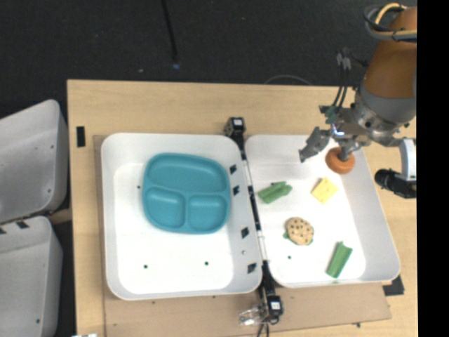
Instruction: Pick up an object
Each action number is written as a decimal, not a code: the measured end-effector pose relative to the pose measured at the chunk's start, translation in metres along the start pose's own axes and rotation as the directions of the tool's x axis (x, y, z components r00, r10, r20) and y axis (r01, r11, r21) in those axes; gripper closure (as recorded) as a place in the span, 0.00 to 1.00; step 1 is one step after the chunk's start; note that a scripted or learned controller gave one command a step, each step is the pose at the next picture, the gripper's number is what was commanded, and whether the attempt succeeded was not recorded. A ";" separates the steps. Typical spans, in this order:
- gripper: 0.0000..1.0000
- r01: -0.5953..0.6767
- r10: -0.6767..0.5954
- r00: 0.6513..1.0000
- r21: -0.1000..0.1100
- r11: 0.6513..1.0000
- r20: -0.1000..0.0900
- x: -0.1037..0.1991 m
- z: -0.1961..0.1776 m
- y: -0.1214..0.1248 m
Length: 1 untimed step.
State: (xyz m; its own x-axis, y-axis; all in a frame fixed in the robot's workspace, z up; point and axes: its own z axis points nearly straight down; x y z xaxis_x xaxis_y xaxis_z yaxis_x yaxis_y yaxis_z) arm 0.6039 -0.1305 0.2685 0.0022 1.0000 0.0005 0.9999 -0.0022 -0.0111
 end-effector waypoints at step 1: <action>0.00 0.003 -0.003 1.000 -0.012 1.000 0.002 0.000 -0.007 0.002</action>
